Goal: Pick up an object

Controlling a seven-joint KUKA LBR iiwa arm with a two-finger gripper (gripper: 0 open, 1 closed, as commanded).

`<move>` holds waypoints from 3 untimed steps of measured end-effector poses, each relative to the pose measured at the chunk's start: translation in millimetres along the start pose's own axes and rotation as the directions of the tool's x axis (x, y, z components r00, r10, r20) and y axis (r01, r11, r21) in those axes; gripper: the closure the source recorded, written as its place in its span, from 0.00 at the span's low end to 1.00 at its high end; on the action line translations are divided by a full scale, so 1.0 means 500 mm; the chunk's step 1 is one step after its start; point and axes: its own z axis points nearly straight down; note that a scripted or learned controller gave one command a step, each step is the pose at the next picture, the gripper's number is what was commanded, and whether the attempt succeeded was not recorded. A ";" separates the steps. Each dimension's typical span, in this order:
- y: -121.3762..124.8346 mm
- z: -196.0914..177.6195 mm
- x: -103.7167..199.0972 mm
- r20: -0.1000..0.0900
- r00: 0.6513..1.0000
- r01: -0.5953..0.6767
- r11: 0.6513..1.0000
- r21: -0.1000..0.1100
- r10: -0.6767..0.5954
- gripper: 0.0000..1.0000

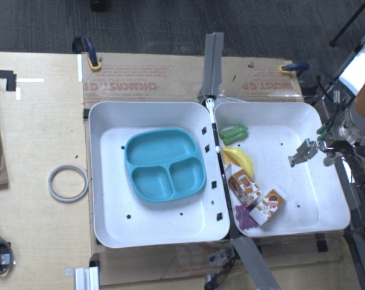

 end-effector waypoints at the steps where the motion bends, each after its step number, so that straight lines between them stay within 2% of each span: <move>1: 0.102 -0.033 0.007 0.001 0.994 0.105 0.994 -0.001 -0.105 0.00; 2: 0.205 0.236 0.023 0.001 0.943 0.332 0.943 -0.001 -0.332 0.00; 3: 0.163 0.108 0.220 0.001 0.932 0.362 0.932 -0.002 -0.362 0.00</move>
